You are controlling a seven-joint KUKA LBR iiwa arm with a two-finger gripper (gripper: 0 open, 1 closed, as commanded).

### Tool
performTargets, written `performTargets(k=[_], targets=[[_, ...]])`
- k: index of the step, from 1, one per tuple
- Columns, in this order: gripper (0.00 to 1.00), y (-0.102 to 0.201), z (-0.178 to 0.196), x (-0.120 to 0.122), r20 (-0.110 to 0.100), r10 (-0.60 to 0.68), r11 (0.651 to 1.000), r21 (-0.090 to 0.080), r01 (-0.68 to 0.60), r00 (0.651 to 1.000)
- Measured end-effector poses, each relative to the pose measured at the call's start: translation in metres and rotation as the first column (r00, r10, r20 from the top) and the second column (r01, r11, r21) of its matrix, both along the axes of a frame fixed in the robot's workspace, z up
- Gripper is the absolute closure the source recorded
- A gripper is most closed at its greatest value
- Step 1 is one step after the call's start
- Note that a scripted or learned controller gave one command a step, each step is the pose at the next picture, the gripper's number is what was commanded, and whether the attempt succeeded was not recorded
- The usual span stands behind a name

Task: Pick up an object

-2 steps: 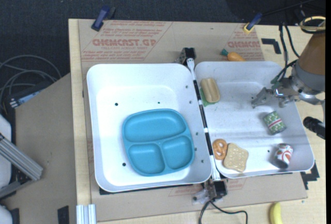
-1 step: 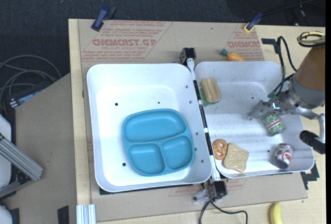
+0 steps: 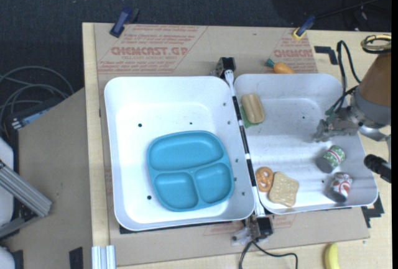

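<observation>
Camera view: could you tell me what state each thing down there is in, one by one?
Blue divided plate: flat in left bin, nothing on it.
Bread roll: lying against right bin's left wall.
Pretzel: flat, touching cracker.
Green can: on its side.
Red can: on its side.
Gripper: low over right bin.

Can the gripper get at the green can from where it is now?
Probably yes: the gripper hangs just above the green can in the right bin, nothing between them.

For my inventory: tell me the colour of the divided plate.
Light blue plate, seen in the camera view.
</observation>
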State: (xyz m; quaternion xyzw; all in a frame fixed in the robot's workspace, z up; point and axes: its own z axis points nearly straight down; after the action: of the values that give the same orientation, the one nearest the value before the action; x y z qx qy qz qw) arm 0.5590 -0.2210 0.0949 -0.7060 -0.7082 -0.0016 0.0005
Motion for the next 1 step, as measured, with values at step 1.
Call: performTargets(k=[1], targets=[[0.00, 0.0017, -0.0005, 0.0001, -0.002, 0.002, 1.000, 0.004, -0.002, 1.000]])
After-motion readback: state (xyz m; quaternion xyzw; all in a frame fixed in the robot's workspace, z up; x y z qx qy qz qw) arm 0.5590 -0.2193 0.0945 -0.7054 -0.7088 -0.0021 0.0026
